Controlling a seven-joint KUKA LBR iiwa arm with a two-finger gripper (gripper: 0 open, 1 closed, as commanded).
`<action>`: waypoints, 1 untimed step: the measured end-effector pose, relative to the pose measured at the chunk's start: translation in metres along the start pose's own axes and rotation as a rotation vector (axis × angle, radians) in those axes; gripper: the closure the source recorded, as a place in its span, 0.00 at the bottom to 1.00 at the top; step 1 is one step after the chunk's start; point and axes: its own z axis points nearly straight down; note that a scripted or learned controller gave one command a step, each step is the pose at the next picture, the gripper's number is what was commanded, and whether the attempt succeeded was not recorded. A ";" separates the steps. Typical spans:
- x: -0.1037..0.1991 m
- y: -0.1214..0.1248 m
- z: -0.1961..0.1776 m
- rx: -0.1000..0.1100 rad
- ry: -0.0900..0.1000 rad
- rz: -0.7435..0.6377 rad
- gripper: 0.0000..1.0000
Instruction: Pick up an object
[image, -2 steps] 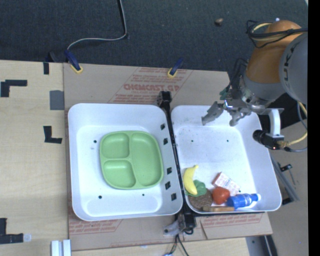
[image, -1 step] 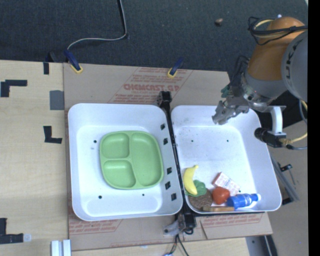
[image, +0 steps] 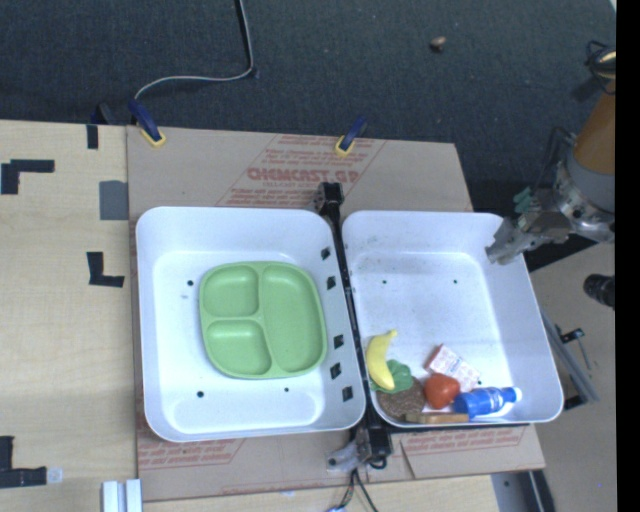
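The grey metal gripper (image: 507, 247) hangs over the right white bin's (image: 420, 280) far edge — its jaws' state perhaps too blurry to tell.

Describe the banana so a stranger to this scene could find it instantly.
Look in the right-hand white bin, at the cluster of small items piled in its near corner. The banana sits at the left end of that pile, close to the divider between bins. It is the only yellow, curved piece, beside a green item and a red one.
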 end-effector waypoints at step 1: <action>-0.035 -0.020 0.002 0.000 0.001 -0.001 1.00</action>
